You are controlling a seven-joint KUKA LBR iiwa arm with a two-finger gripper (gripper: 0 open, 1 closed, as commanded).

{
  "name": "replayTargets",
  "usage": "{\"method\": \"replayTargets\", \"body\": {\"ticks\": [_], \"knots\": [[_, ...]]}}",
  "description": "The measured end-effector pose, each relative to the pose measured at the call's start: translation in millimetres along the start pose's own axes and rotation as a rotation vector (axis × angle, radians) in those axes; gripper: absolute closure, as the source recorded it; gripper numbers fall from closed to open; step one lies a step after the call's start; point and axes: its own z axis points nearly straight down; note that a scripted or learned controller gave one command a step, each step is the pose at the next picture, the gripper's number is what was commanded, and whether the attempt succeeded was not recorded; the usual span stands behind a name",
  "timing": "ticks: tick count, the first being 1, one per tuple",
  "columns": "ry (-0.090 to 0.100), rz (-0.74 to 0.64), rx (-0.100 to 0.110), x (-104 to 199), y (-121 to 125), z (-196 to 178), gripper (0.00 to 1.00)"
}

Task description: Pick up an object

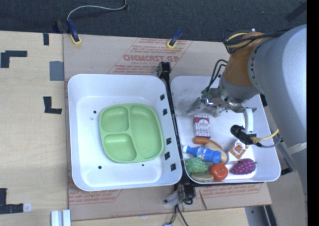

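Note:
My gripper (204, 108) hangs over the upper part of the right bin (271, 170), just above a red and white carton (202, 126). Its metal fingers (193, 108) look spread, so it is open with nothing between them. Below the carton lie a blue bottle (203, 154), a green bumpy toy (197, 165), a red tomato (218, 171), a purple grape bunch (243, 167), a small orange and white box (238, 149) and a bread-like piece (217, 146). The arm's grey body hides the bin's right side.
The left bin (79, 120) holds a green divided plate (131, 133). A black divider (169, 110) runs between the bins. A black cable end (241, 133) hangs from the wrist over the right bin. Yellow clamps (174, 41) sit on the cardboard behind.

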Motion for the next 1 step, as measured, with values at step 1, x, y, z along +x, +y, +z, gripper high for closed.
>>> {"method": "replayTargets", "body": {"ticks": [1], "knots": [[0.000, 0.001, 0.003, 17.9, -44.8, -0.2, 0.00]]}}
